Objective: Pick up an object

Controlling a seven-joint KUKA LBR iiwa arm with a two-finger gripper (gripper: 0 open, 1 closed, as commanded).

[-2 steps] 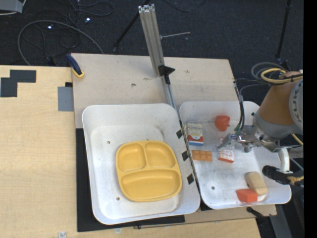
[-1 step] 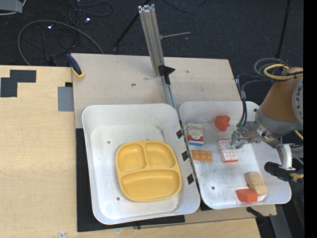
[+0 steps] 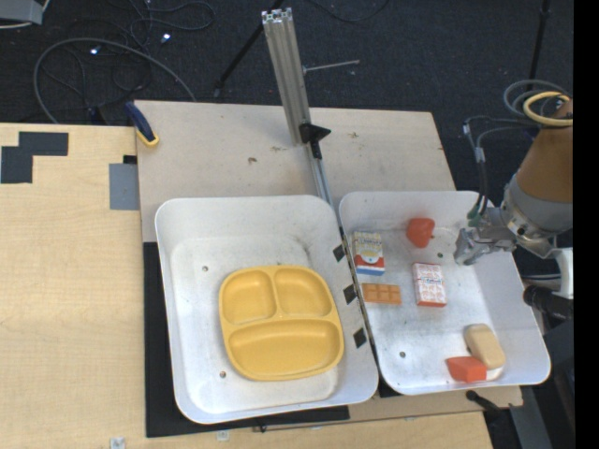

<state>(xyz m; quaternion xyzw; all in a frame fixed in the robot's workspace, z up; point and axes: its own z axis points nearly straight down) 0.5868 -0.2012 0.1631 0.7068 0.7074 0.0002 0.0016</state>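
Note:
The right bin [image 3: 440, 358] holds several small items: a red-orange cup-like piece [image 3: 420, 231], a white, red and blue carton [image 3: 369, 253], a pink and white packet [image 3: 430, 284], an orange waffle-like block [image 3: 381, 294], a tan bread-like piece [image 3: 485, 345] and a red piece [image 3: 465, 369] touching it. My gripper [image 3: 471, 246] hangs over the right bin's far right side, to the right of the red-orange piece and above the pink packet. I see nothing between its fingers.
The left bin [image 3: 187, 241] holds a yellow divided plate [image 3: 280, 322]. A metal post [image 3: 289, 73] rises behind the bins. The arm's orange band [image 3: 550, 162] sits at the right edge. Wood panels lie to the left.

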